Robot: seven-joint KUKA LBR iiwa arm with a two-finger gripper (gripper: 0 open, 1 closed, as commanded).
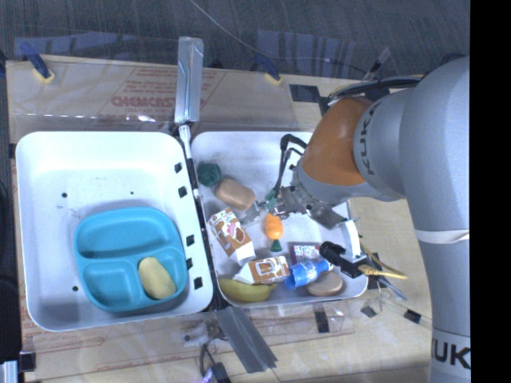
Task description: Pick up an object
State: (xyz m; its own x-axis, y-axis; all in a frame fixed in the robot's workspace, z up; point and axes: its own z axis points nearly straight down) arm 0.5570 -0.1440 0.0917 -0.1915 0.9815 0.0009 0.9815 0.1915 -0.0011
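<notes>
**Two bins on a wooden table**

Two white bins sit side by side on the table (96, 94), dark carpet (96, 6) beyond it. Left bin (40, 166): a blue tray (120, 246) bearing a potato (156, 278). Right bin (239, 146): a carrot (274, 227), banana (246, 290), bottle (306, 274) and cartons. The hand (275, 203) hangs just above the carrot, whether open or closed I cannot tell.
</notes>
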